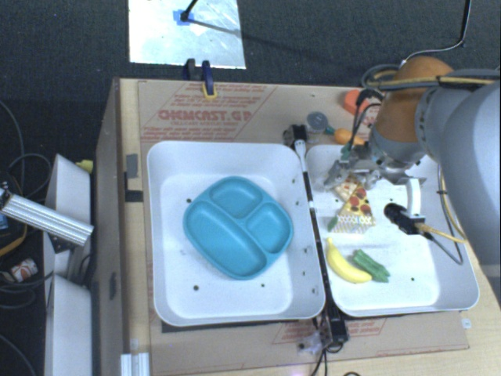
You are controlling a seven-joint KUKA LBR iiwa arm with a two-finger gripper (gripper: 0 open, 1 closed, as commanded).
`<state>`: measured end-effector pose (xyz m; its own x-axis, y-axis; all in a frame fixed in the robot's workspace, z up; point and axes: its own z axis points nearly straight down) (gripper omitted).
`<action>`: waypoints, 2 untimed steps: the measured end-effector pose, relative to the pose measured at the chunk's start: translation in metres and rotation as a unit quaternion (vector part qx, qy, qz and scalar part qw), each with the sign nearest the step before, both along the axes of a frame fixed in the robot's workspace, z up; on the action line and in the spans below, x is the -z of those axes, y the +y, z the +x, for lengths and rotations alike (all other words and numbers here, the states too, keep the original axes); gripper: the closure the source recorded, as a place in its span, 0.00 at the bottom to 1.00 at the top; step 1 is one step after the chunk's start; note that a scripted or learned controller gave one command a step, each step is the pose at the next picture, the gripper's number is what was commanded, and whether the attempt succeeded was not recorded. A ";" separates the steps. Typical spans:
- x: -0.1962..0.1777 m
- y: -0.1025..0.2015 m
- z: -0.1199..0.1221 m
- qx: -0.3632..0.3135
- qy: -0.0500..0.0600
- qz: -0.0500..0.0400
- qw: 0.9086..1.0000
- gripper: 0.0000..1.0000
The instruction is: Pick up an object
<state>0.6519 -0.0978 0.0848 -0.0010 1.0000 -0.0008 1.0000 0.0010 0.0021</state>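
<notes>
Arm casing smooth grey, links rounded; orange band above wrist; gripper dull grey metal.

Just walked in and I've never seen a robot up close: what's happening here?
A grey robot arm reaches in from the right, its gripper low in the right bin beside a toy pizza slice. A banana and a green toy vegetable lie nearer the front. The left bin holds a blue divided plate. Whether it has grabbed anything is unclear.

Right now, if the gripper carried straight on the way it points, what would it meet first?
Probably the toy pizza slice in the right bin, just below the gripper; height above it is unclear.
</notes>
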 end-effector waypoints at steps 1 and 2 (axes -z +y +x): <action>0.000 -0.012 -0.023 0.000 0.000 0.000 1.000 0.00; 0.001 0.005 -0.089 0.000 0.001 0.000 1.000 0.00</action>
<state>0.5627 -0.0925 0.0841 -0.0008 1.0000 0.0002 1.0000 0.0008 0.0002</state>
